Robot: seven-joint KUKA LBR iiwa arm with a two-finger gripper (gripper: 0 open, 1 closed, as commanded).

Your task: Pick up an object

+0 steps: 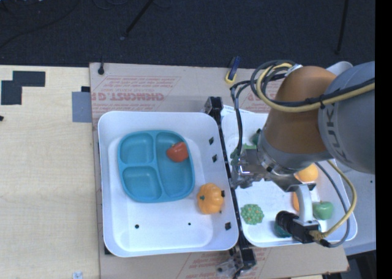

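My arm's orange band [300, 112] and grey wrist hang over the right bin [263, 240] and hide much of it. The gripper [246, 171] points down near that bin's left wall, beside the divider. A bumpy green ball [252, 213] lies just below it. An orange fruit [307, 174], a green and white item [323, 210] and a small teal piece [282, 230] lie further right in the same bin. In the left bin [122, 235], an orange pepper [210, 198] rests by the right wall.
A blue divided plate [144, 179] lies in the left bin, with a red fruit [177, 151] in its upper right compartment. Cables loop from the arm over the right bin's front right corner. Brown cardboard underlies both bins.
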